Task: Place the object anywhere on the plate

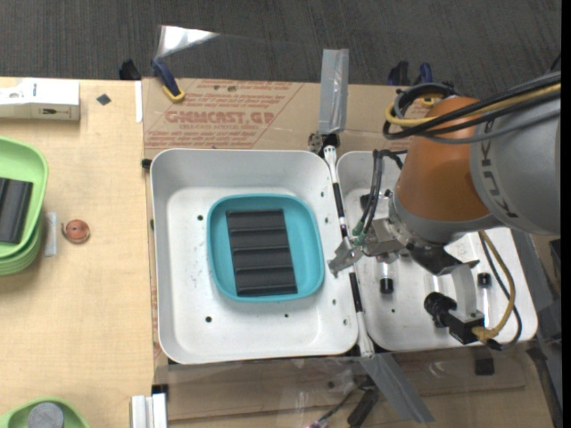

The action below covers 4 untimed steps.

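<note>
A teal plate [308, 239] lies in the middle of the left white bin [178, 239]. On the plate rests a dark, ridged rectangular object [260, 250], lying flat and aligned with the plate. My gripper [351, 253] hangs under the orange-banded wrist [439, 181] over the left side of the right bin [508, 319], close to the wall between the two bins. It is apart from the object, to its right, and the wrist hides most of it.
Cables and black fittings [446, 315] hang from the arm over the right bin. A green tray [22, 163] holding a dark item sits at the far left, with a small orange disc [77, 231] beside it. Cardboard [223, 110] lies behind the bins.
</note>
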Each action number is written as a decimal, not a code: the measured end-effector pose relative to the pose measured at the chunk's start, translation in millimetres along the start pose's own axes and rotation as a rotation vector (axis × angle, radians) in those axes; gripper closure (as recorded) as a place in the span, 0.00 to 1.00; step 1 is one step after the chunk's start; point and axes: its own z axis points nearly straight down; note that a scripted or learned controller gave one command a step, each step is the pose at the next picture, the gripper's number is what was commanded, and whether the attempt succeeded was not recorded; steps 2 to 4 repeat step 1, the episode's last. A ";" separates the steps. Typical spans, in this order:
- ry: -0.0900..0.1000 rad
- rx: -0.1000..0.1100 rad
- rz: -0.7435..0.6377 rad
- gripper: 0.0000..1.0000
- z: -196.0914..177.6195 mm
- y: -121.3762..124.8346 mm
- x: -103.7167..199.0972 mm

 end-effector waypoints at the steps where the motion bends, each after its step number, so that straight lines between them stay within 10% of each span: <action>1: -0.001 -0.002 0.023 0.00 -28.8 48.3 -29.4; 4: -0.001 -0.002 0.023 0.00 -28.8 48.3 -29.4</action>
